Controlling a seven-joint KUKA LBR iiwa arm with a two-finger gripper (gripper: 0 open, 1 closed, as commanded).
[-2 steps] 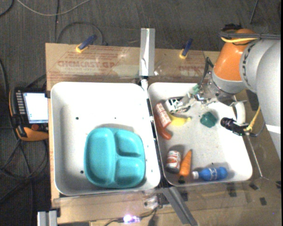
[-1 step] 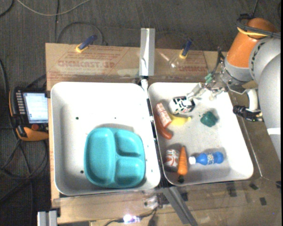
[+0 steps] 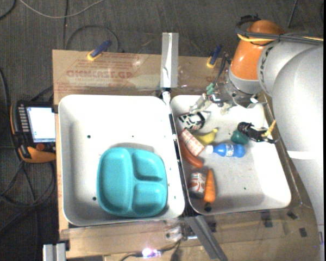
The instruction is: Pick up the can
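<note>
I can make out faded reddish block lettering on the flat brown cardboard sheet [image 3: 100, 72] lying behind the two bins, under a clear film; it runs as one line of capitals, but from my feed the letters blur together and I cannot spell the word with any confidence; the small cylindrical can with a red and white printed wrap [image 3: 196, 183], lying in the right bin, carries a label too small for me to read; the same goes for the red and white packet [image 3: 191, 142] near the divider, whose print is a smear; the lit screen of the orange-edged handheld pendant [image 3: 41, 124] shows no legible characters.
</note>
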